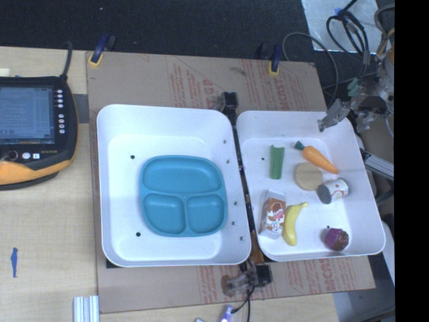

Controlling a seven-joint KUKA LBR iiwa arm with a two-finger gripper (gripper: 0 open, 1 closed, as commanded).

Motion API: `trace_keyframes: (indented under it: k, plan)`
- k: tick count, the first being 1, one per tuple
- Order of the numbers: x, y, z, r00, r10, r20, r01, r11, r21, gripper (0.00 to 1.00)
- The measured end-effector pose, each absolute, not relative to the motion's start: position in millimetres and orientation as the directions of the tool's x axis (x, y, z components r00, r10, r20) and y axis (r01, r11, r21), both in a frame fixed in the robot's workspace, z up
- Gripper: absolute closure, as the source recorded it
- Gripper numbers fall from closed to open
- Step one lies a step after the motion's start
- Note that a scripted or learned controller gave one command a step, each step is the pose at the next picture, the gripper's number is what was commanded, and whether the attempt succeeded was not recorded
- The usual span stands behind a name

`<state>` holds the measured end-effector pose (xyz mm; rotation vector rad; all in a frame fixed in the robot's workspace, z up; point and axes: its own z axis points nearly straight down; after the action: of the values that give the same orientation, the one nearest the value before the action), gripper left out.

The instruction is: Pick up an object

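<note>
The right bin (365,247) holds several small objects: a green stick (276,162), a carrot (318,157), a beige round piece (308,176), a small can lying on its side (333,190), a banana (293,222), a snack packet (272,217) and a purple item (336,238). My gripper (338,115) hangs at the bin's far right corner, above the rim and up and right of the carrot. Nothing is seen in its grasp, and most of the arm is cut off by the right edge.
The left bin (114,247) carries a blue divided plate (182,194). A teach pendant (33,129) lies on the bench at the far left. Cables (348,25) loop behind the right bin near the arm.
</note>
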<state>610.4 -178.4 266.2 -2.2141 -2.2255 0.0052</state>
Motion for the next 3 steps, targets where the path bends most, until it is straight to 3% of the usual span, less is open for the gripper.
trace_keyframes:
  k: [1,2,3]
  plan:
    - [649.3,-119,99,-0.007,1.000,-0.002,1.000,0.007,0.002,0.00]
    - [629.9,-105,92,-0.007,1.000,-0.002,1.000,0.007,-0.006,0.00]
    - [629.9,-106,102,-0.009,1.000,-0.003,1.000,0.009,-0.007,1.00]
